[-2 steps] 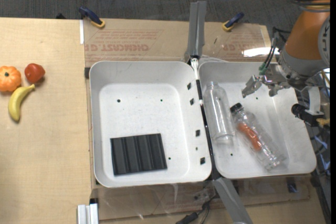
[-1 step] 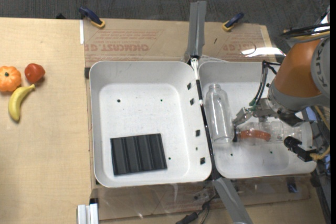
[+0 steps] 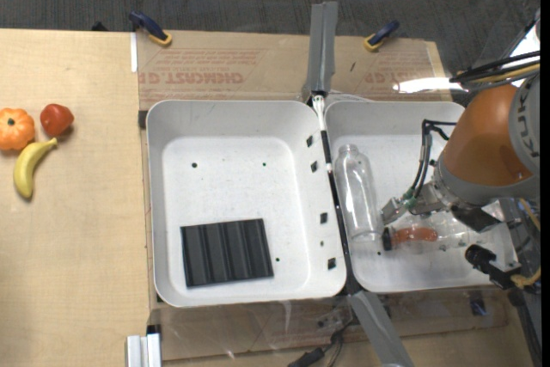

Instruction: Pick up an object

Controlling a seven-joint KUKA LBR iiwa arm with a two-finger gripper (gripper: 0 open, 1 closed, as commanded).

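The arm (image 3: pixel 485 142) hangs low over the right bin (image 3: pixel 378 271); its gripper (image 3: pixel 411 206) is down near the bin floor, and I cannot tell what state it is in, because the arm's own body hides it.

Two clear bottles lie in that bin; the tall bottle (image 3: pixel 356 189) lies just to the left of the gripper, along the bin's left wall; the small bottle with the red label (image 3: pixel 419 235) lies just below the gripper, very near it, maybe touching.

What could go wrong: both bottles are round and smooth, so one could roll or slip away when it is squeezed; the two are close, so the gripper might bump one while going for the other; the wall leaves little room by the tall one.
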